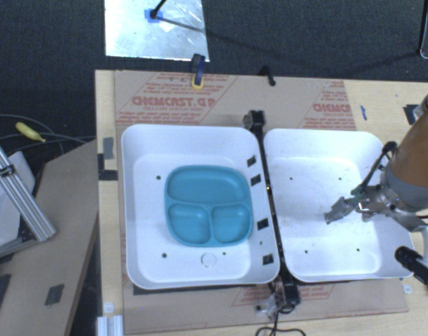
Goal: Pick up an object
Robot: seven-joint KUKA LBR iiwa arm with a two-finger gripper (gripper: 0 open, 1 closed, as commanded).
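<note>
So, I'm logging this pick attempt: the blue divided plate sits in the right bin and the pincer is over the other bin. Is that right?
Not quite. The camera view shows the blue divided plate in the left bin, not the right one. The pincer is indeed over the other bin, the right bin.

Red "CHEMCAST GP" print repeats across the brown sheet [173, 96] under the bins.

arm [417, 166]: orange band, grey wrist | gripper [334, 214]: grey metal | black cable
</note>
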